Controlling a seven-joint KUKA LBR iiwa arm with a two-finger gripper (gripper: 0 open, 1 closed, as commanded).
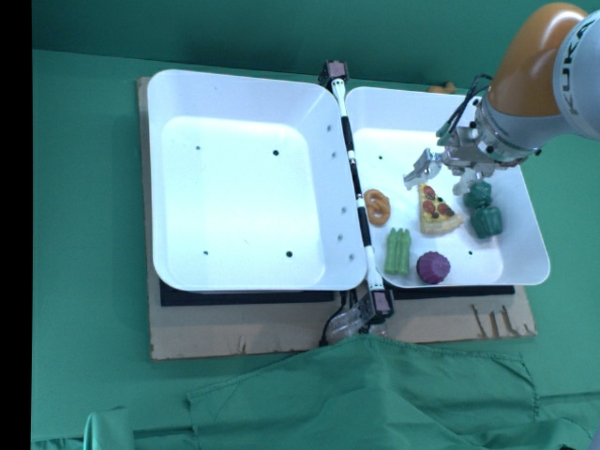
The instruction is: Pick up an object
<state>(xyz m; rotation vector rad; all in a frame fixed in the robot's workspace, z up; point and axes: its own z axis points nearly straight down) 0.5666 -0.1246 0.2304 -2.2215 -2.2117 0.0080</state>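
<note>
The right bin holds a pizza slice, an orange pretzel, a bunch of green asparagus, a purple cabbage-like piece and two dark green peppers. My gripper hangs over the right bin just above the pizza slice's top end, with its fingers spread open and nothing between them. The peppers lie just right of the gripper.
The left bin lies beside the right one, split by a black-and-white divider rod. A small orange object sits behind the right bin. Green cloth bunches at the front edge of the cardboard base.
</note>
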